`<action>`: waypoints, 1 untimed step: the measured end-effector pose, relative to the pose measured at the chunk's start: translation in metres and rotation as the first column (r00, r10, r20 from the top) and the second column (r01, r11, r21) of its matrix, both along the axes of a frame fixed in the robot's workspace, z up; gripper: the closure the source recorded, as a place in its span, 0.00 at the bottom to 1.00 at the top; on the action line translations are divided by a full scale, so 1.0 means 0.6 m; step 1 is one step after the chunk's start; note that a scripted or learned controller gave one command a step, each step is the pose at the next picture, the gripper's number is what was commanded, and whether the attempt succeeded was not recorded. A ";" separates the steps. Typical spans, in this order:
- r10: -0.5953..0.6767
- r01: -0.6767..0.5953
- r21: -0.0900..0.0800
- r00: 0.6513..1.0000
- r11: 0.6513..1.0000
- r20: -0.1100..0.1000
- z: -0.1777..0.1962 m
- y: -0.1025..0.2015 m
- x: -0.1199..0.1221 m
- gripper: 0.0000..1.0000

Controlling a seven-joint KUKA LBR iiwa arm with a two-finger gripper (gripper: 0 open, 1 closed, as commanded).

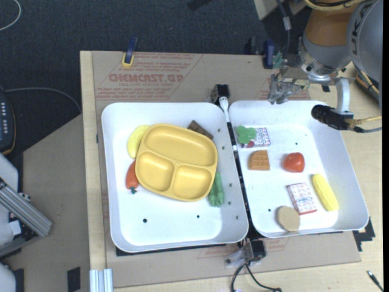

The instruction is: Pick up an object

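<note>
You have two white bins on the worktop [91,102]. The left bin [121,218] holds one yellow divided tray [176,162], with one banana [136,140], one red-orange pepper [132,177], one green leafy piece [216,191] and one brown item [199,128] poking out around it. The right bin [340,157] holds six things: a green-topped packet [254,137], an orange wedge [259,160], a tomato [294,162], a corn cob [324,191], a red-patterned packet [301,198] and a tan disc [289,218]. The pincer [281,93] hovers over that bin's far rim, holding nothing; whether it is spread or closed, you cannot tell.

Bright even overhead light, white bins [115,181] slightly washed out, soft faint shadows, mild overall blur
</note>
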State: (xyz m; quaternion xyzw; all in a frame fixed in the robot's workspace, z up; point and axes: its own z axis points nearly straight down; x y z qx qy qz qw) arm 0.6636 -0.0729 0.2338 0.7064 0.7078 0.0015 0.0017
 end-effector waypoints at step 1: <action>-0.003 0.003 0.000 1.000 1.000 -0.006 -0.028 -0.023 -0.009 1.00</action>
